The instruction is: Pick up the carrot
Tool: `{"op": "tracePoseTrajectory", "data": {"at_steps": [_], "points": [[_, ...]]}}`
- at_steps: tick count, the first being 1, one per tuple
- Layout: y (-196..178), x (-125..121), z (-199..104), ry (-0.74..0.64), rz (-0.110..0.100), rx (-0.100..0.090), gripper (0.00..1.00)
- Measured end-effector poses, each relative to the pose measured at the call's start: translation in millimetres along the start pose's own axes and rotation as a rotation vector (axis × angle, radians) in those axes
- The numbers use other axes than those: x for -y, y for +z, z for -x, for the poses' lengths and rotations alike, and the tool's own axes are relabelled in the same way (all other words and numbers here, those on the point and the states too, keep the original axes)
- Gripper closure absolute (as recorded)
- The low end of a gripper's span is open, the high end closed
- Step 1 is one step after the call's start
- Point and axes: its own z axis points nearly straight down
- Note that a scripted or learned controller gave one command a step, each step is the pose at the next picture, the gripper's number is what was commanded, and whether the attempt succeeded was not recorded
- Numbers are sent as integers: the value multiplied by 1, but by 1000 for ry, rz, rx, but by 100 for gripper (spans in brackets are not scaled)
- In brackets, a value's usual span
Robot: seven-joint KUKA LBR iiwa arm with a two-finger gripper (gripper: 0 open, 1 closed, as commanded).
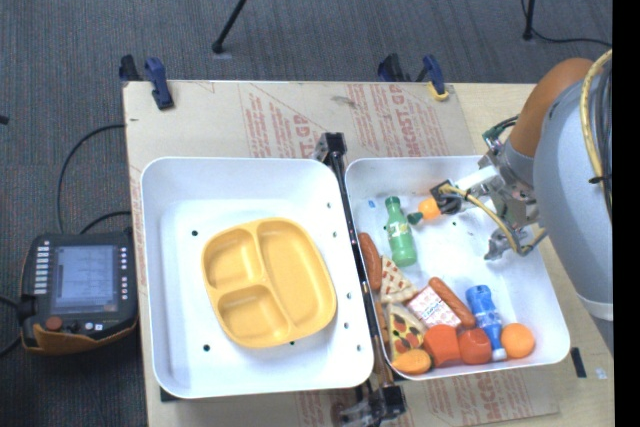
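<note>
Two white bins sit side by side on the tabletop (250, 115). The left bin (158, 265) holds one yellow plate (268, 281) with three compartments. The right bin (450, 163) holds one carrot (429, 210) in its far-left part, just right of the neck of one green bottle (401, 233). Nearer lie two sausages (370, 260) (451, 302), one blue bottle (485, 307) and one orange ball (517, 341). The pizza slices and red and orange pieces along the near edge overlap, so they are hard to count. The gripper (512, 245) hangs right of the carrot, apart from it. I cannot tell whether its jaws are open or closed. The arm covers the bin's right rim.
</note>
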Motion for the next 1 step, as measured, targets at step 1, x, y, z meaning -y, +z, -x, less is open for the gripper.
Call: {"op": "tracePoseTrajectory", "data": {"at_steps": [1], "points": [[-10,1,0,-6,-2,2,100]]}}
